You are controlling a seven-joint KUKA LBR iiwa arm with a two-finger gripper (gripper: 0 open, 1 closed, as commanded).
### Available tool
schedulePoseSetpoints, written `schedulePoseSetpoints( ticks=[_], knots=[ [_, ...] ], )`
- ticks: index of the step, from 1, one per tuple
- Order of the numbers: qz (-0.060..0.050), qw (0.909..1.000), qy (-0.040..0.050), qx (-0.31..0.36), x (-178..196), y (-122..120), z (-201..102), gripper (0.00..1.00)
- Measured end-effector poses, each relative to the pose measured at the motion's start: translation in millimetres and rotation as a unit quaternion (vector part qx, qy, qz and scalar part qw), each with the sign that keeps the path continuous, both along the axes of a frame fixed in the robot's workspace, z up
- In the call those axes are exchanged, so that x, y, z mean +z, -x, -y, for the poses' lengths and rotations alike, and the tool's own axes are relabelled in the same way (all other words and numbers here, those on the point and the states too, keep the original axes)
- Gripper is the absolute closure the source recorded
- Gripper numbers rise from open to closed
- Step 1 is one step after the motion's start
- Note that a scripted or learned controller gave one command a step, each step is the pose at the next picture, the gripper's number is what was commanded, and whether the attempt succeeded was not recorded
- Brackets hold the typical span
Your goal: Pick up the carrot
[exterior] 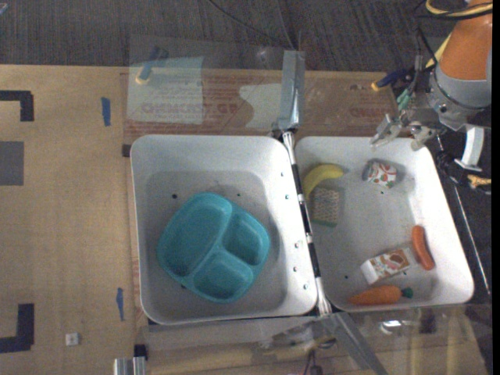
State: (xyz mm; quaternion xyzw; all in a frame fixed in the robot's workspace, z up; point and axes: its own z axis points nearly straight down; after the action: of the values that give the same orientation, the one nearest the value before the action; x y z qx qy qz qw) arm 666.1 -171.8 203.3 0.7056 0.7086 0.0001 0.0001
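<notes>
A: Where's the carrot (377, 295)?

B: Lying flat by the near wall of the right bin (457, 244), green top pointing right. A small carton (386, 265) sits just above it, a sausage (423, 247) near the right wall.

A: And the gripper (403, 130)?

B: Over the bin's far right corner, well apart from the carrot, fingers spread with nothing between them.

A: Anything else?

B: A crumpled can (380, 173), a yellow-topped sponge (325, 193), and a teal divided plate (214, 245) in the left bin (152, 162).
</notes>
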Motion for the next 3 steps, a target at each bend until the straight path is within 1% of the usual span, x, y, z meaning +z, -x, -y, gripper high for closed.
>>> schedulePoseSetpoints(
  ticks=[1,2,3],
  knots=[
    [0.002,1.0000,0.0014,0.002,11.6,-1.3,-0.6,1.00],
    [0.002,1.0000,0.0014,0.002,11.5,-1.5,-1.4,0.00],
    [0.000,0.9895,-0.0002,0.144,-20.0,41.1,-38.9,0.00]
  ],
)
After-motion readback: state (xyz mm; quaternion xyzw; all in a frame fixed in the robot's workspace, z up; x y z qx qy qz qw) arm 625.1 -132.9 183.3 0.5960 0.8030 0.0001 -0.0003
